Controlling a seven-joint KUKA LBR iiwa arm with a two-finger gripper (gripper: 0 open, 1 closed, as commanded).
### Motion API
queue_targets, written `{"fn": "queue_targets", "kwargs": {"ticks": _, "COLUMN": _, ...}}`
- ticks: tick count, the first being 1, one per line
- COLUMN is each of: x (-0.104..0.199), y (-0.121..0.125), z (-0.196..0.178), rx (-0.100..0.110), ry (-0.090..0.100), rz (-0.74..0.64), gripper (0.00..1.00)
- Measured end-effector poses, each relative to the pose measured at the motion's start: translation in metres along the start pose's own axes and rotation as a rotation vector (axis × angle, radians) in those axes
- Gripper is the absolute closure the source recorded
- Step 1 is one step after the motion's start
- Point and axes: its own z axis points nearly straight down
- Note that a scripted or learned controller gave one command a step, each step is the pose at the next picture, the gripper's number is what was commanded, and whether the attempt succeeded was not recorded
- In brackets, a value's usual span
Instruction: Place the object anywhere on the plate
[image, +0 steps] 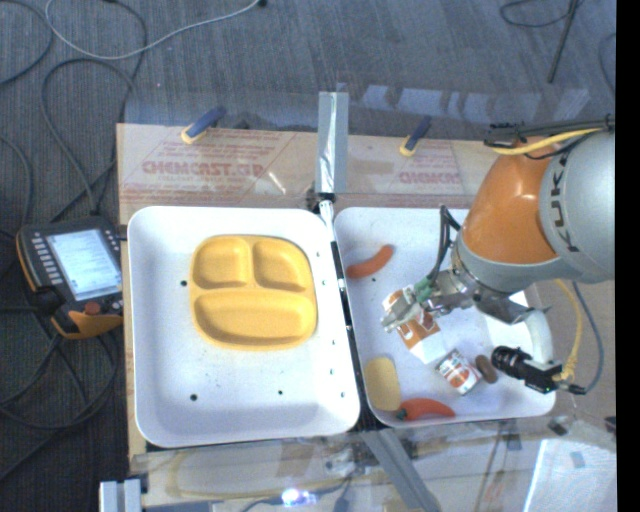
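Several small things lie in the right bin (500, 400), and no single one is marked out as the object to move: a curved orange sausage (369, 261) near the upper left corner, a pale yellow oblong piece (381, 380) and a red pepper-like piece (427, 408) along the near edge, and a small can (457, 371) with a dark knob just beside it. They are scattered loosely, probably so the arm can come down on any one without crowding. A white and orange packet (420, 335) sits near the middle of that bin, directly under the gripper (408, 312), whose metal tip is low over it, touching or almost touching. This looks like the piece being tried for, but the slanted view does not show it between the fingers, and whether they are spread or closed cannot be told. The yellow plate (255, 291), with three compartments, rests in the middle of the left bin (160, 400), well apart from the packet, across the ridge where the two bins meet
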Motion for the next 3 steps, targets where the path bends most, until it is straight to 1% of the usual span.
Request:
{"fn": "queue_targets", "kwargs": {"ticks": 1, "x": 0.041, "y": 0.063, "z": 0.0, "rx": 0.0, "ry": -0.001, "rz": -0.033, "gripper": 1.0}}
{"fn": "queue_targets", "kwargs": {"ticks": 2, "x": 0.093, "y": 0.11, "z": -0.001, "rx": 0.0, "ry": -0.002, "rz": 0.02, "gripper": 1.0}}
{"fn": "queue_targets", "kwargs": {"ticks": 3, "x": 0.093, "y": 0.111, "z": -0.001, "rx": 0.0, "ry": -0.003, "rz": 0.02, "gripper": 0.0}}
